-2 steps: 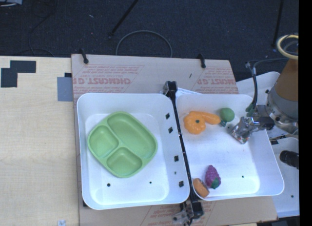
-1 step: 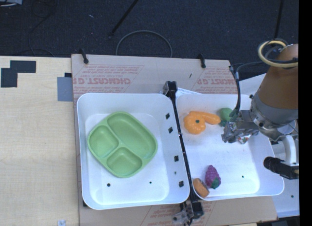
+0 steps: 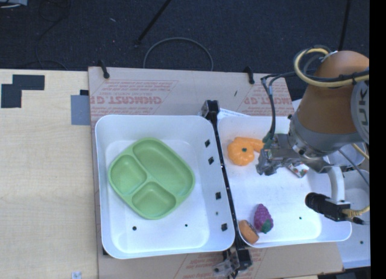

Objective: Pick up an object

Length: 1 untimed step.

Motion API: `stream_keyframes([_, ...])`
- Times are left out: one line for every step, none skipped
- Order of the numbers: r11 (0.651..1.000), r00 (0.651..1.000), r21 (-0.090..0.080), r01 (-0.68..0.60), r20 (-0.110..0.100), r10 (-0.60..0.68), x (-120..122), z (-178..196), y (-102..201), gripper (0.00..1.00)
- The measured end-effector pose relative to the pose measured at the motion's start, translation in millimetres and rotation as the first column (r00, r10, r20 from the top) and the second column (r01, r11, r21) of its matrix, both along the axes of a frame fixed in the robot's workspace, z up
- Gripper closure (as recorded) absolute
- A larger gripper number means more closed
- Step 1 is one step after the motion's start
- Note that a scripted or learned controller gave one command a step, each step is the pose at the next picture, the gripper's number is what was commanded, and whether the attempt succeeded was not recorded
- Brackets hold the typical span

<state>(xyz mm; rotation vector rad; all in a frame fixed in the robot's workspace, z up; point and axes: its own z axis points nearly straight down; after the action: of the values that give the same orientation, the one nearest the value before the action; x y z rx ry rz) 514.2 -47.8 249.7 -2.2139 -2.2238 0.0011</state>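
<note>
The arm hangs over the right bin (image 3: 313, 226), its gripper (image 3: 266, 164) low near the bin's centre; whether the fingers are spread or pressed together, I cannot tell. An orange toy pumpkin (image 3: 242, 151) lies just beside the gripper at nine o'clock. Purple toy grapes (image 3: 262, 217) and an orange round piece (image 3: 248, 231) sit at six o'clock. The left bin (image 3: 114, 235) holds a green divided plate (image 3: 151, 177).

A robotics lab is indicated: two white bins (image 3: 158, 243) are set on a cardboard-covered bench (image 3: 42, 169), cables (image 3: 178, 46) are trailed over dark carpet (image 3: 241, 12), and an industrial arm (image 3: 335, 100) is mounted alongside
</note>
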Motion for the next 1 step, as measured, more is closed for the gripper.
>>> stream_keyframes([1.000,1.000,0.000,0.000,-0.002,0.000,-7.5,-13.0,56.9,1.00])
